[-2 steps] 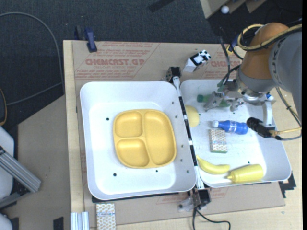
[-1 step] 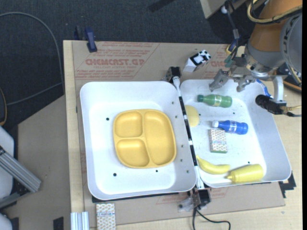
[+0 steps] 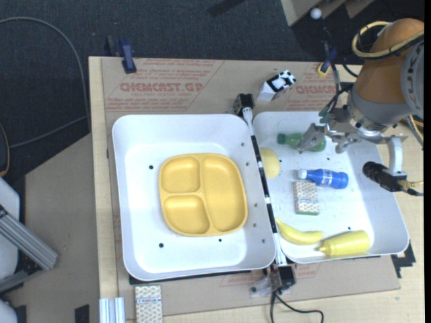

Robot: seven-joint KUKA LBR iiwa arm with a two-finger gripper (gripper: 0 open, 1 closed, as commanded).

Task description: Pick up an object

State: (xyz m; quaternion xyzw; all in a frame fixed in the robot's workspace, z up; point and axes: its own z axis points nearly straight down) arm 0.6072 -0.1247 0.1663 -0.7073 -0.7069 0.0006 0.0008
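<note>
My gripper [image 3: 328, 142] hangs over the back of the right bin [image 3: 377, 200], open, with bare bin floor between its fingers. A small green object [image 3: 291, 139] lies just left of the left finger [image 3: 312, 140], close to it or touching. A blue bottle [image 3: 324, 177] lies on its side a little in front of the gripper. Further forward are a small checked packet [image 3: 306, 197], a banana [image 3: 298, 233] and a yellow squeeze bottle [image 3: 346, 242]. A pale yellow round fruit [image 3: 270, 161] rests against the bin's left wall.
The left bin [image 3: 135, 180] holds a yellow divided plate [image 3: 202, 194]. The arm's grey body with its orange band [image 3: 390, 66] rises at the back right. A black-and-white clip [image 3: 279, 83] and cables lie on the cardboard behind the bins.
</note>
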